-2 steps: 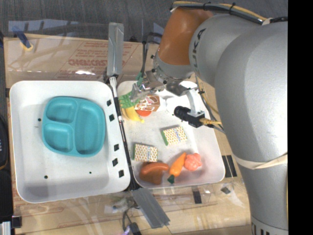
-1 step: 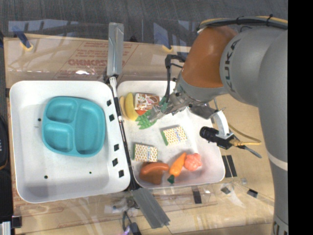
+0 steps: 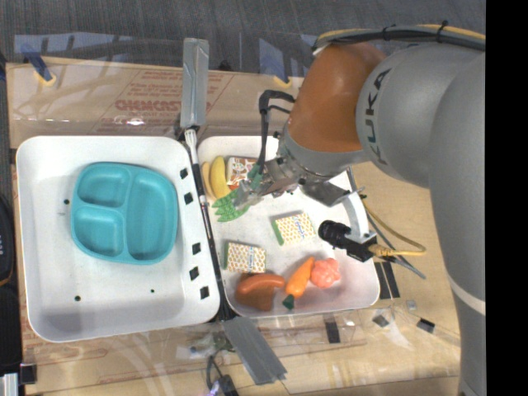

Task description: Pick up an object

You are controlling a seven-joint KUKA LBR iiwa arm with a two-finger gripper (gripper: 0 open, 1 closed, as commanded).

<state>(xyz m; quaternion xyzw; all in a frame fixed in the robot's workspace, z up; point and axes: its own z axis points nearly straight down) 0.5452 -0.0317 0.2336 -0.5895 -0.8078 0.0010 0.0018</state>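
Arm: the grey arm with its orange band comes in from the right of the view and bends down over the right bin.
Hand: the hand hangs low over the far left part of the right bin; whether it is apart or together I cannot tell, as its tips blur into the things under it.
Right bin: the white right bin lies under the hand and holds all the small things.
Banana: a yellow banana lies just left of the hand, along the bin's left wall.
Green thing: a leafy green toy lies just below and left of the hand, close to its tips; contact is unclear.
Printed packet: a small printed packet shows just beside the hand, between it and the banana.
Yellow-green card: a patterned card lies on the bin floor, below and right of the hand.
Patterned square: a second patterned square lies further below the hand.
Carrot: an orange carrot lies near the bin's near wall, well below the hand.
Brown piece: a brown rounded piece lies left of the carrot, touching it or nearly.
Pink piece: a pink lumpy piece lies just right of the carrot.
Left bin: the left bin stands well left of the hand.
Tray: a teal divided tray rests in the left bin.
Worktop: the worktop carries both bins.
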